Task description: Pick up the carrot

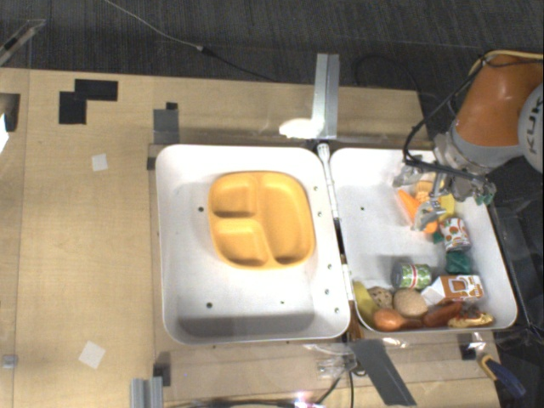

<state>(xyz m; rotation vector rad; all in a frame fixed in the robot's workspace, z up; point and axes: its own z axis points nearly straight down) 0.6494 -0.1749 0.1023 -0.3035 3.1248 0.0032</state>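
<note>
The carrot (409, 206) is a small orange piece lying in the upper part of the right bin (367, 228). The grey arm with its orange band reaches in from the upper right. Its gripper (438, 190) hangs low over the bin, just right of the carrot and partly over its right end. A yellow and orange item (431, 219) lies right below the gripper, touching the carrot's lower right side.
Toy food crowds the right bin's lower right: a green can (413, 275), a small labelled can (456, 234), an orange carton (460, 287), a banana (364, 299) and a potato (410, 303). The left bin (183, 253) holds a yellow divided plate (258, 219).
</note>
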